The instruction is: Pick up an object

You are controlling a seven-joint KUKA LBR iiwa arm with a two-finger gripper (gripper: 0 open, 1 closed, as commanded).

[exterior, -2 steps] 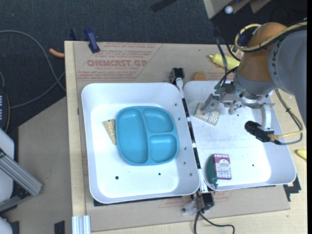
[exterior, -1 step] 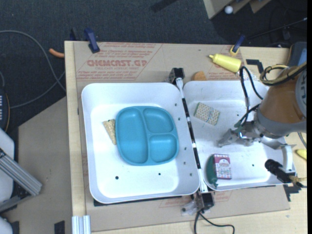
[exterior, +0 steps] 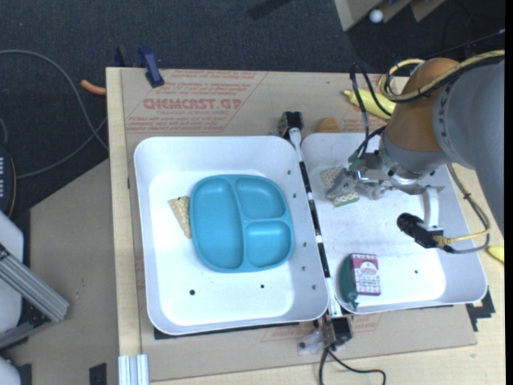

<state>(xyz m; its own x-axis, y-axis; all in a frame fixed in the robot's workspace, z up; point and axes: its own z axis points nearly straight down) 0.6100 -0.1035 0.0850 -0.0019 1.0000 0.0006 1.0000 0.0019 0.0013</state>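
Cardboard-topped bench point(exterior: 200, 103), two white bins. Claw point(exterior: 350, 184) sits low in the right bin point(exterior: 457, 283) over a speckled sponge-like scrap point(exterior: 340, 184), probably lining up a grab; can't tell if it's clenched. Blue divided plate point(exterior: 240, 220) fills the left bin point(exterior: 160, 279).

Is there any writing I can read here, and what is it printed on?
"CHEMCAST G.P" in red capitals, on the brown protective sheet covering the bench behind the bins.
Smaller red lines above and below that brand: too blurred to read.
Print on the small red and white box in the right bin: too small to read.
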